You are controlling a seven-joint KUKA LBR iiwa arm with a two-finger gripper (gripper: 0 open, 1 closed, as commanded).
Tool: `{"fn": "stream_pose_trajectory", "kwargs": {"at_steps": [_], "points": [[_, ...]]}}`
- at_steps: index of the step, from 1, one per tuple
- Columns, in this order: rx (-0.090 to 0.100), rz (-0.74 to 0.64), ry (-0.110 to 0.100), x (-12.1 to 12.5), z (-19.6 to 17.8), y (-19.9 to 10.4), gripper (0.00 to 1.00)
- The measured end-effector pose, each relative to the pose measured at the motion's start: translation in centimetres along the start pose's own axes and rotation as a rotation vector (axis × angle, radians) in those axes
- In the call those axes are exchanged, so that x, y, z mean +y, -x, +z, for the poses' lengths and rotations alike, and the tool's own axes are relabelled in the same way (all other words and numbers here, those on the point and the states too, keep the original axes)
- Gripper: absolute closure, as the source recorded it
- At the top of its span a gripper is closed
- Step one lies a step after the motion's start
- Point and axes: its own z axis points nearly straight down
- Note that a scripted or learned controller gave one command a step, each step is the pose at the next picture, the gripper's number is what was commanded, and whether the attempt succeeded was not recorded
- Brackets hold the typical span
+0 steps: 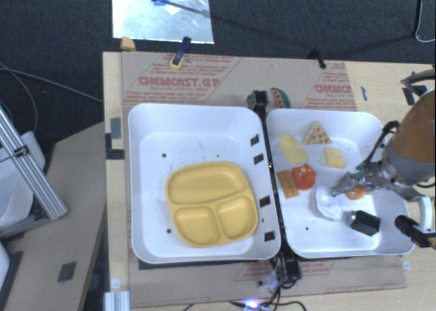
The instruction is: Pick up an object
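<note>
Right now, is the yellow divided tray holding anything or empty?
Empty: the yellow tray in the left bin shows three bare compartments.

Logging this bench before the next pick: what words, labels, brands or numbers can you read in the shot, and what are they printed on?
"CHEMCAST GP": red print, repeated, on the brown paper-faced sheet under the two white bins; clearest at upper left.
"CHEMCAST": again at upper right of that sheet, partly cut by the right white bin.
Smaller red print under those words: too blurred to read.
Yellow three-compartment tray, left white bin, food-shaped toys: no readable text.
</note>
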Motion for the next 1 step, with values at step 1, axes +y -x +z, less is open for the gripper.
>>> {"fn": "stream_pose_trajectory", "kwargs": {"at_steps": [1], "points": [[-0.001,-0.002,0.003,0.13,-1.09,0.01,1.00]]}}
